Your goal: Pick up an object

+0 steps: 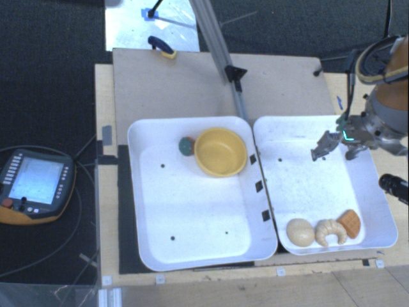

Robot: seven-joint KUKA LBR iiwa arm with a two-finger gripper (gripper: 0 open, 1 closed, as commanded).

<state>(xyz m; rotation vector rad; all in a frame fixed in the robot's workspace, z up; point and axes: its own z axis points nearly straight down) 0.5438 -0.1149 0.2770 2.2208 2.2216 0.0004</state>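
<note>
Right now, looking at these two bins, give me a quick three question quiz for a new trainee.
1. True or false: the yellow bowl sits in the left bin.
2. How many items lie along the near edge of the right bin?
3. The gripper is above: A) the left bin, B) the right bin, C) the pendant.

Key: 1 true; 2 three: a round bun, a croissant, an orange piece; 3 B.

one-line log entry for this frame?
gripper: over right bin, nothing held | food items: right bin front | yellow bowl: left bin
</note>
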